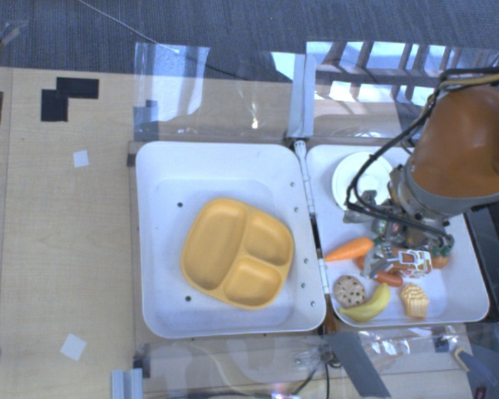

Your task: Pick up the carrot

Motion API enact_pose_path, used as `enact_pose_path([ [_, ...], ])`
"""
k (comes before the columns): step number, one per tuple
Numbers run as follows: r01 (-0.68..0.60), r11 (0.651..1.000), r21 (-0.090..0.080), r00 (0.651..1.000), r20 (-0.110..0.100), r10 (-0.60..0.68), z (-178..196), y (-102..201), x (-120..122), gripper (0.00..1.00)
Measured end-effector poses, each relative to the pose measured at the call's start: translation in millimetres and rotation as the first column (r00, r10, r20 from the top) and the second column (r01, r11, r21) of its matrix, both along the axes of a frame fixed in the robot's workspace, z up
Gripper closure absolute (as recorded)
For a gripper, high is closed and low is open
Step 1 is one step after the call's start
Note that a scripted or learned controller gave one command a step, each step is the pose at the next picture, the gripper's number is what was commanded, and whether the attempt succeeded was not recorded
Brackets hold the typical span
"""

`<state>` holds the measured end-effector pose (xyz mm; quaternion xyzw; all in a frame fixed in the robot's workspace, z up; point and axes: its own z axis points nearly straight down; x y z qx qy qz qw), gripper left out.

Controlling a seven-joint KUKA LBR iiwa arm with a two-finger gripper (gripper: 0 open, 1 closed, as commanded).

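Over the right bin (474, 306), gripper (388, 260) low; finger spread cannot be told. 1 carrot (349, 250) lies just left of it, near the divider. Nearby: 1 cookie (348, 291), 1 banana (370, 305), 1 white plate (349, 181). Left bin (158, 306): 1 yellow tray (237, 252).

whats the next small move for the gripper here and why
Probably a small shift toward the left bin, then down. The gripper sits low in the right bin over the carrot's thick end, while most of the carrot lies bare to its left, so centring over the middle looks safer.
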<state>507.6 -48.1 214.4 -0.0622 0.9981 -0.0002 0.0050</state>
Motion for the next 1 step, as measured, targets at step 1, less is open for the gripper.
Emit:
enact_pose_path([
  [1, -0.273, 0.962, -0.001, 0.962, -0.003, 0.273, -28.7, 27.4, -0.3, 0.00],
])
